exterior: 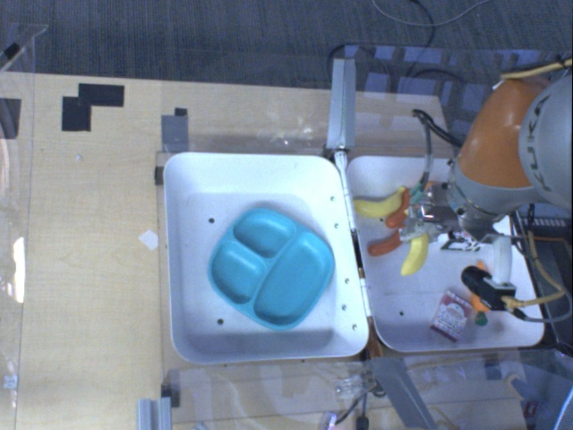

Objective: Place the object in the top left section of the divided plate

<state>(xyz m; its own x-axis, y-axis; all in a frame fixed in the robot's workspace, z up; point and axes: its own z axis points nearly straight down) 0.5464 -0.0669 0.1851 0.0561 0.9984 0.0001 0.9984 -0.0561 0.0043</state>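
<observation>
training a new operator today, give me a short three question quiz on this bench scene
1. True or false: the blue divided plate lies in the right bin.
2. How many sections does the plate have?
3. Multiple choice: the arm is over which bin? A) left bin B) right bin C) neither

Key:
1. False; it lies in the left bin.
2. Three, all bare.
3. B; the gripper is above the right bin, close to the yellow bananas and an orange-red item.

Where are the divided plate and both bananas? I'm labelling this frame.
Divided plate [272,268], camera view, centre ridge.
Upper banana [376,207], camera view, its middle.
Lower banana [414,254], camera view, its middle.
</observation>
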